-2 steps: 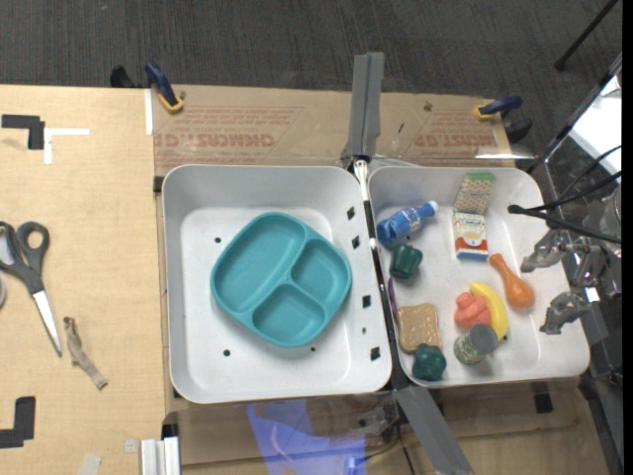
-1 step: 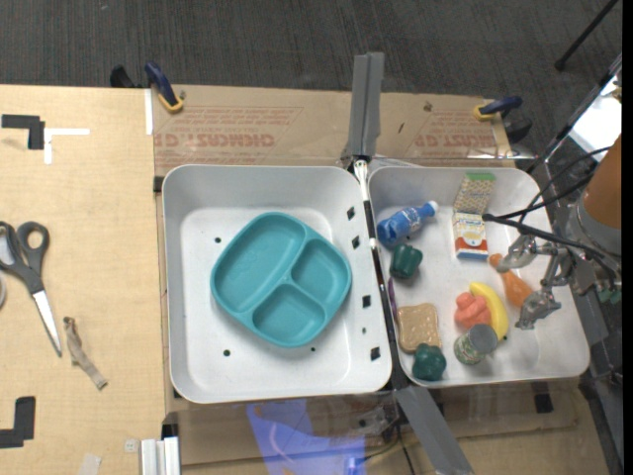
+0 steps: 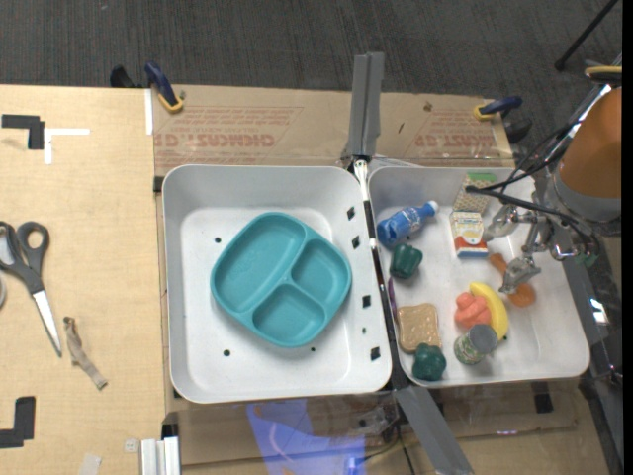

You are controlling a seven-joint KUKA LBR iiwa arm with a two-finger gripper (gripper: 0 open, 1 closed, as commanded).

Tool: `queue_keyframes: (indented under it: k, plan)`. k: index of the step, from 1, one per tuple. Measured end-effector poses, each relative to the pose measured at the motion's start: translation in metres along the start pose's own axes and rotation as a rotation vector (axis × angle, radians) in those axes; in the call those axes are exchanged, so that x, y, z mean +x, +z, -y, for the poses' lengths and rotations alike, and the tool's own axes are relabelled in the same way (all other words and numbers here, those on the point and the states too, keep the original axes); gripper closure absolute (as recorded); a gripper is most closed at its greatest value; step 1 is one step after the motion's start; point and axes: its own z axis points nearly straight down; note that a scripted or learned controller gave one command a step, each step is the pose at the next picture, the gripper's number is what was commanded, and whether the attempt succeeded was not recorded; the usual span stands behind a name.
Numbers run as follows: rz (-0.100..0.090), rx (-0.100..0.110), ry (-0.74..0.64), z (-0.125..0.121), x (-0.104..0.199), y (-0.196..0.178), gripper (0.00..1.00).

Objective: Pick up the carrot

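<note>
Camera view gives us the carrot [image 3: 516, 293] as a small orange piece in the right bin [image 3: 579, 359], lying directly beneath our pincer [image 3: 514, 277], whose metal fingers come down over it so that much of it is hidden. We cannot tell whether the pincer is spread or pressed together, nor whether the carrot sits between its tips or merely under them; as we judge it, the descent is aimed at the carrot and the grasp is not yet proven. Just to the pincer's left lie the banana [image 3: 492, 307] and a pink-orange toy [image 3: 472, 309], close enough that a sideways slip could nudge them. Below and left of the pincer stands a small can [image 3: 477, 345], then a green piece [image 3: 429, 363] and a slice of bread [image 3: 417, 322]. Above and left of it stands a small carton [image 3: 469, 234], with a blue bottle [image 3: 405, 222] and another green object [image 3: 406, 261] further left. Well to the left, in the other bin [image 3: 188, 364], a teal divided plate [image 3: 282, 278] rests alone. We think the crowding round the carrot calls for a straight lift.
</note>
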Motion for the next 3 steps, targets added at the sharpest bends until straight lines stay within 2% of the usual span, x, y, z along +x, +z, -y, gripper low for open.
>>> queue_keyframes:
  k: [1, 2, 3]
  plan:
    - [0.005, 0.0, -0.143, -0.057, 0.035, -0.001, 0.0]
    - [0.004, -0.002, -0.161, -0.034, 0.004, -0.001, 0.0]
    - [-0.012, -0.01, -0.311, -0.084, 0.019, -0.016, 0.0]
